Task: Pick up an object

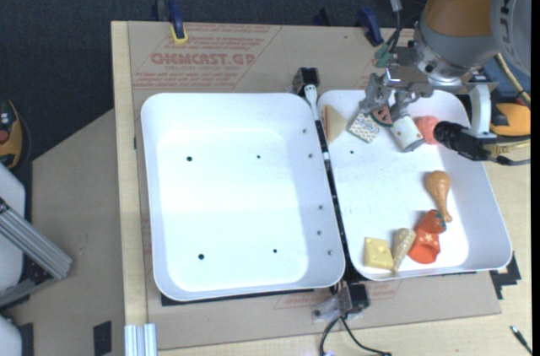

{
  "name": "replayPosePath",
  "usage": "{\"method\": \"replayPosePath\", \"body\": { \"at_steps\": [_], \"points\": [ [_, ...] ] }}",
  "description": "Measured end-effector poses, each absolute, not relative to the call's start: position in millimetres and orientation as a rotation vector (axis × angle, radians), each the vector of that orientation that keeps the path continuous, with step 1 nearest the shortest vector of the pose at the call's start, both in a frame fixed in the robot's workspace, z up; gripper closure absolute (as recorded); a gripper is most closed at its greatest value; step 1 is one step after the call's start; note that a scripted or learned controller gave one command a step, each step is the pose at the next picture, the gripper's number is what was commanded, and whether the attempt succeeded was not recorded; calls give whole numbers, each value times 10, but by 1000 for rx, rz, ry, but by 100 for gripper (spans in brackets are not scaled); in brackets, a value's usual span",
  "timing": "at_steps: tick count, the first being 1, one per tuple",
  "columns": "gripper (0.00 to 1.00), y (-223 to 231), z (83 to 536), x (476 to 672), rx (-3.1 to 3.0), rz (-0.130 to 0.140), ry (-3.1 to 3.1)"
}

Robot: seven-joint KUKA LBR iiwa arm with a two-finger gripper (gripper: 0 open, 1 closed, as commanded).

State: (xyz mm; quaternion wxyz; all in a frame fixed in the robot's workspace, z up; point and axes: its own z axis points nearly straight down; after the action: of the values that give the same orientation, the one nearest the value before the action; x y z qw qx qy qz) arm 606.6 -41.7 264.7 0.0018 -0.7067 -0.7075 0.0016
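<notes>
Gripper (386, 99) low at far edge of right bin (472, 202), fingers spread, nothing clearly between them; speckled packet (364, 126) just below-left, white cylinder (407, 133) just below-right, long axis slanting toward pink piece (427, 128)

Two shallow white plastic bins sit side by side on the bench: the left bin (169, 177) at the frame's centre left and the right bin (481, 202) at centre right.

The objects all lie in the right bin. Along its upper edge there is one tan wedge-shaped piece (335, 125), one small speckled white card-like item (364, 127), one white cylinder (407, 133) and one pink rounded object (427, 127).

Toward the lower right there is one brown toy drumstick (439, 192), one red toy piece (426, 242), one yellow cheese-like block (379, 254) and one pale cone-shaped piece (403, 245).

Two blue clamps (175, 13) grip the board's top edge.
</notes>
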Motion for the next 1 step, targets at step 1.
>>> {"method": "replayPosePath", "body": {
  "at_steps": [1],
  "points": [
    [100, -148, 2308, 6563, -2219, -2, -2227]
  ]
}}
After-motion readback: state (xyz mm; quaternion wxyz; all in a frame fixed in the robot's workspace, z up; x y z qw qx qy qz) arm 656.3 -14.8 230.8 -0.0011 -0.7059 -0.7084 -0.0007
